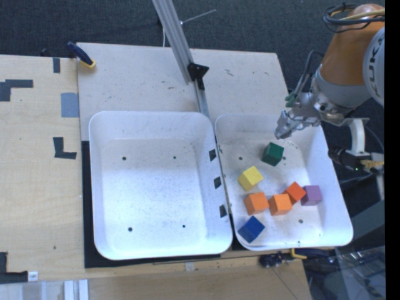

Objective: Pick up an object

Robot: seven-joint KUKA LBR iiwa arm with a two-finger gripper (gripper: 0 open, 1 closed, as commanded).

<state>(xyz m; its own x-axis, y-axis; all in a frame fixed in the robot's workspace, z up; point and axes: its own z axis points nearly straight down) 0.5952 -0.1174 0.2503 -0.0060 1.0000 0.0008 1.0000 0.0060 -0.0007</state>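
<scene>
The gripper (284, 130) hangs over the right-hand shallow white plastic bin (331, 195), near that bin's twelve o'clock rim, on the grey arm with its orange band (350, 49). How it is set, spread or closed, I cannot tell from this slant; nothing is seen caught in it.

The nearest candidate is the small dark green cube (272, 154), lying on the bin floor just beside the gripper, toward five o'clock of it and apart from it. Further toward six o'clock sit a yellow cube (250, 177), two orange cubes (256, 202) and (280, 203) with a third orange-red cube (295, 191), a purple cube (312, 195) and a blue cube (251, 229).

The left-hand white bin (100, 186) on the pale worktop (125, 80) holds no cubes.

The risk, as I judge it: the gripper stands off-centre from the green cube, so a straight descent may land beside it, or clip one edge and skid it away. The cube also lies turned at an angle, which could let it twist out of a pinch. The bin's upper wall is close and could foul the descent.
</scene>
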